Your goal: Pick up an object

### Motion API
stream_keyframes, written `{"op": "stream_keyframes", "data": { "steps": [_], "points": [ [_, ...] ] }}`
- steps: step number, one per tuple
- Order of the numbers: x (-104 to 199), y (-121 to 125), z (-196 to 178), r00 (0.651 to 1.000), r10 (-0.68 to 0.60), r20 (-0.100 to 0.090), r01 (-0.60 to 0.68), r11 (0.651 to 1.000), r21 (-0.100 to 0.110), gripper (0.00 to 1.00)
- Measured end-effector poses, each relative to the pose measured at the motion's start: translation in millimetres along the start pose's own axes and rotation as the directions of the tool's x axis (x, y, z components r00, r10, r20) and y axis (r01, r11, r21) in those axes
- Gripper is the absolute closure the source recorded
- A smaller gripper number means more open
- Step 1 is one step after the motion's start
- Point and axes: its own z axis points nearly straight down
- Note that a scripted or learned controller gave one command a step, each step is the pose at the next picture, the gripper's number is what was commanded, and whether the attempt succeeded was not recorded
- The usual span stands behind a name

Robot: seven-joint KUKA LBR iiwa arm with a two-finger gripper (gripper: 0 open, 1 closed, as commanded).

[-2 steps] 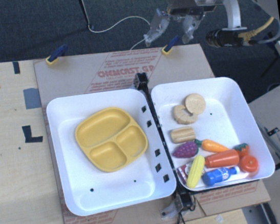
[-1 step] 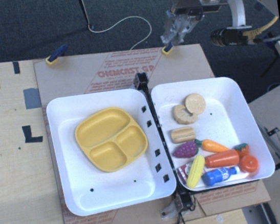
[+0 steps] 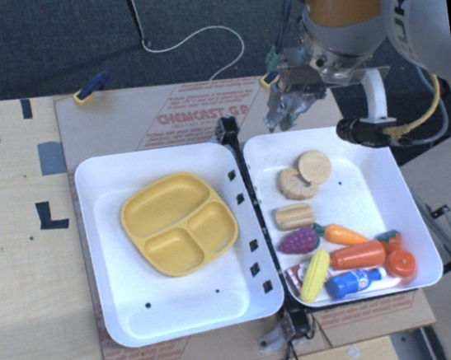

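The end effector [image 3: 287, 112] hangs above the right bin's [image 3: 390, 168] far-left corner, grip state unclear, probably lining up over the toy food [image 3: 304, 176].

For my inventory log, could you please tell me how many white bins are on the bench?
2: the left bin holds a yellow tray; the right bin holds toy food.

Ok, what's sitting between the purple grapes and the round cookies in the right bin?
In the camera view, a tan bread roll lies between the cookies and the purple grapes.
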Motion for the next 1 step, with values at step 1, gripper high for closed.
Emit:
{"op": "stream_keyframes", "data": {
  "steps": [1],
  "points": [
    [5.8,-56.9,-11.7,1.000,-0.005,-0.002,0.004,1.000,-0.009,1.00]
  ]
}}
